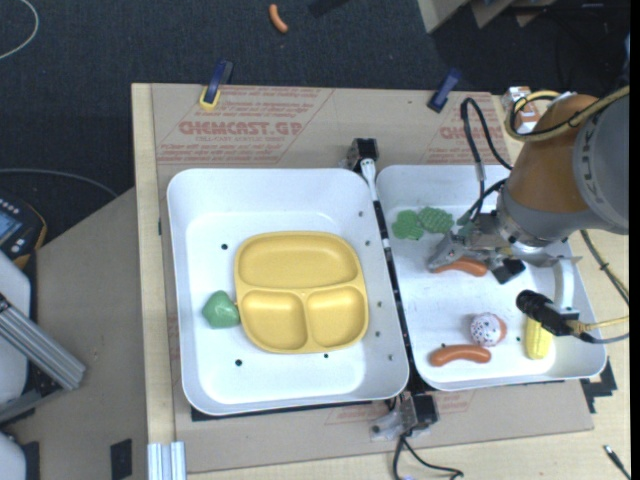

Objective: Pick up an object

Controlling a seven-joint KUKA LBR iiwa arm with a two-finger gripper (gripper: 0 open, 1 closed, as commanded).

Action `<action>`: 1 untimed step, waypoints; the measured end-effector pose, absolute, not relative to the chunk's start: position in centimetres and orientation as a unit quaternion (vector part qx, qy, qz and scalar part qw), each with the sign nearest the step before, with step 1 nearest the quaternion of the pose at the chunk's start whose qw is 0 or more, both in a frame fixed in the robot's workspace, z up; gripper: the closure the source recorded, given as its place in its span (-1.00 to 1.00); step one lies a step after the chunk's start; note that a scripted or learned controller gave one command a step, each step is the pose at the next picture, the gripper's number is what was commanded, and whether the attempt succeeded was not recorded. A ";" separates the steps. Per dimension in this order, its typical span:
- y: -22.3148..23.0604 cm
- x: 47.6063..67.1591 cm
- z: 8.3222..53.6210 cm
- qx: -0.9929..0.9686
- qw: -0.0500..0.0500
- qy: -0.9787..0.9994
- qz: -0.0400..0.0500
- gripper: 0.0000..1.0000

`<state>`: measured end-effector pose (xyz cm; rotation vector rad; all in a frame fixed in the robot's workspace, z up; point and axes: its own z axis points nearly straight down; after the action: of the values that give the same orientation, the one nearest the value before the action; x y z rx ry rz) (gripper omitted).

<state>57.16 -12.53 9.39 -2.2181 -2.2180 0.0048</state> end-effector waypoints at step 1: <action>-12.6 57.5 9.1 -0.707 -0.003 -0.707 -0.002 -1.00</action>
<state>57.53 -12.56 9.13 -2.2255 -2.2251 -0.0070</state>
